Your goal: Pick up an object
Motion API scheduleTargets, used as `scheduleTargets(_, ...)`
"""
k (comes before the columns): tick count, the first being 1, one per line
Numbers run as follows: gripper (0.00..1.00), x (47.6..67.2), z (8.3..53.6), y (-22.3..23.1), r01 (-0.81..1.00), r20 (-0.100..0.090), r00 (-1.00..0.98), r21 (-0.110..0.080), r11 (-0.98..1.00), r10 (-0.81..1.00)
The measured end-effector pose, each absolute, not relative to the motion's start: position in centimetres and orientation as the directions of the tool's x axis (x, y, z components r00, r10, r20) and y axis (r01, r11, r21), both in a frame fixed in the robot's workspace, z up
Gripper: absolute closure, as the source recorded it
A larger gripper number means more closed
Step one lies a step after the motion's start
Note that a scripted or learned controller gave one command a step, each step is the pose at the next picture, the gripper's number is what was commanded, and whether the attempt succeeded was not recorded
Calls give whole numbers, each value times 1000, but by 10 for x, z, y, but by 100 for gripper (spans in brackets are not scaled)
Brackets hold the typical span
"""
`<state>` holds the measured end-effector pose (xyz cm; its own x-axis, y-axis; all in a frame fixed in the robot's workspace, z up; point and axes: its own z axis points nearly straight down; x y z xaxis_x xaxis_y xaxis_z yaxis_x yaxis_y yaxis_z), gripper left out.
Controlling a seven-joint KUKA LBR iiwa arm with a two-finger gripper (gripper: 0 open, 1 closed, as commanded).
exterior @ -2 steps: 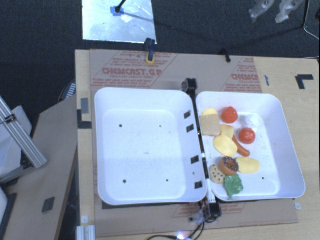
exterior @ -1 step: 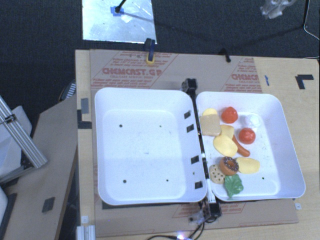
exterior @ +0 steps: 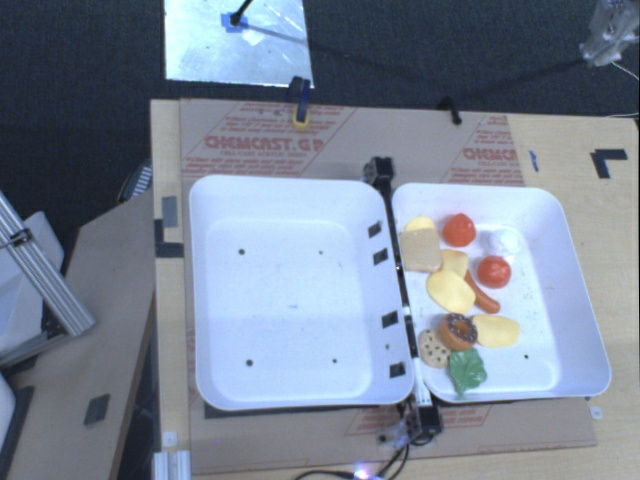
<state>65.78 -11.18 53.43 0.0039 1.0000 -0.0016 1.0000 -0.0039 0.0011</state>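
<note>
While my gripper (exterior: pixel 610 30) hangs blurred at the upper right, well apart from both bins, I cannot tell whether it is wide or narrow. The right bin (exterior: pixel 572 268) has toy foods clustered toward its left wall: two tomatoes (exterior: pixel 459 230), a bread slice (exterior: pixel 421 248), a doughnut (exterior: pixel 459 330), a cookie (exterior: pixel 433 349) and a green leaf (exterior: pixel 466 370). The left bin (exterior: pixel 215 268) adjoins it.
</note>
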Motion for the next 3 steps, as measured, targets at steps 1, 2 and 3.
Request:
scheduleTargets(1,100,669,536,-110,1000,-2,-4,4,4,1000)
scheduleTargets(2,100,668,536,-114,1000,-2,-2,4,2,1000)
scheduleTargets(3,100,665,535,-108,1000,-1,-3,3,3,1000)
